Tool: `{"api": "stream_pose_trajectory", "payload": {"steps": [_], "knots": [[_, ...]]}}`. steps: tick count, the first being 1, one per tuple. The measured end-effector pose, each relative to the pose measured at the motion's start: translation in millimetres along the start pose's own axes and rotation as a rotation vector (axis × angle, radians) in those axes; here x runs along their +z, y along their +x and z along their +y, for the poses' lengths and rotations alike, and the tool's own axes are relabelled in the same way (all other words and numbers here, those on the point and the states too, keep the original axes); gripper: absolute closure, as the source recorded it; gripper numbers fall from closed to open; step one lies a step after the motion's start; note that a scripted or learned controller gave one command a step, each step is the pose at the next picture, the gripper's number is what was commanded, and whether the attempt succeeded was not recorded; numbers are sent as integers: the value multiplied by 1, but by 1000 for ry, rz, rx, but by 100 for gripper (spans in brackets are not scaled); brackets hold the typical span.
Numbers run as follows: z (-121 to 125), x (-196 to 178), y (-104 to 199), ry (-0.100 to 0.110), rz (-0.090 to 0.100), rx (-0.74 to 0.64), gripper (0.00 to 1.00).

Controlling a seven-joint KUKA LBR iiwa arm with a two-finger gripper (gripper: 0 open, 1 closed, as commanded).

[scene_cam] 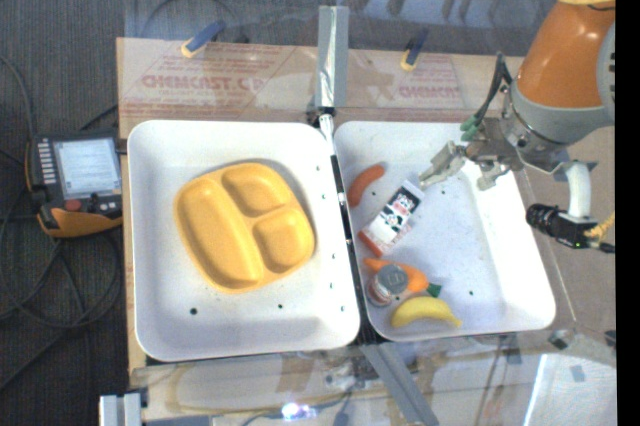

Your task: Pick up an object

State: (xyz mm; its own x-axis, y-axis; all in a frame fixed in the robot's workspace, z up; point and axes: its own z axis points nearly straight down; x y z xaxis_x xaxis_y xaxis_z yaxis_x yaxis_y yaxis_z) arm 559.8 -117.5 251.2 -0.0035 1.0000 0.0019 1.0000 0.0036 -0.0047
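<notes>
In the right bin [500, 254] lie a small orange-red sausage [365, 180], a white bottle with a red cap [392, 217], an orange carrot [400, 274] resting against a small round tin [381, 289], and a yellow banana [423, 315]. My gripper [463, 172] hangs over the upper middle of that bin, just up and right of the white bottle. It is open, with one finger [438, 168] pointing left toward the bottle and nothing between the two. The orange-banded arm [560, 64] comes in from the upper right.
The left bin [160, 314] holds a yellow divided plate [247, 222]. A metal post [330, 54] stands at the back between the bins. A handheld device [75, 176] sits off the bench at the left. A black cable fitting [555, 219] hangs by the right bin's edge.
</notes>
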Motion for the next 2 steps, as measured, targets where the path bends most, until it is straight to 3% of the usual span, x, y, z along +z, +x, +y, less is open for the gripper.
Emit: {"api": "stream_pose_trajectory", "payload": {"steps": [1, 2], "knots": [[24, 70, 26, 0, -1, -94, 0], [32, 142, 14, -1, 1, -152, 0]]}}
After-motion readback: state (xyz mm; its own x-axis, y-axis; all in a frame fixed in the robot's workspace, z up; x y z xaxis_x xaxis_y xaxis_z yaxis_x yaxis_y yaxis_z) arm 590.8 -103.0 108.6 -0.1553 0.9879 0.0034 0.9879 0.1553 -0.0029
